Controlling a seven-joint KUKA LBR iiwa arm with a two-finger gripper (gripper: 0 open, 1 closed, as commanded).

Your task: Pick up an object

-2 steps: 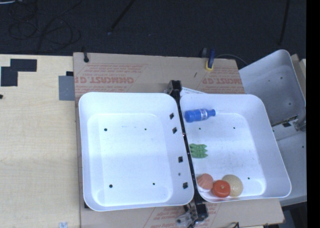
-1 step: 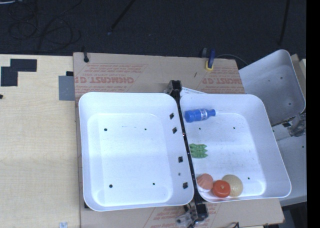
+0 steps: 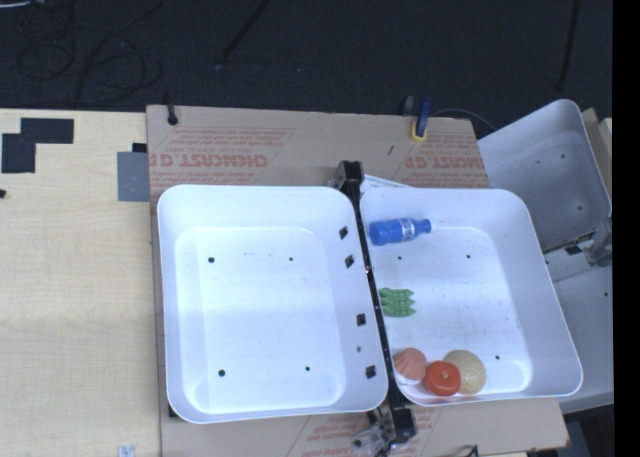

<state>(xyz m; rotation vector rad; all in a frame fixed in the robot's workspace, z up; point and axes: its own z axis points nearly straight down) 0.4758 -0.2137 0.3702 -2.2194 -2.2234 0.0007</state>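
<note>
The gripper's state cannot be told. The right bin (image 3: 548, 280) holds a blue bottle (image 3: 399, 231) at its far left, a green piece (image 3: 397, 302) below it, and three round pieces (image 3: 442, 378) clustered at the near edge.

Bright bins, dark background, kinda soft overall

The white bins (image 3: 255, 207) are lit evenly from above and nearly blow out, with a faint shadow inside the left bin's near wall; the floor (image 3: 300, 25) behind is dim and everything's slightly blurry.
</note>
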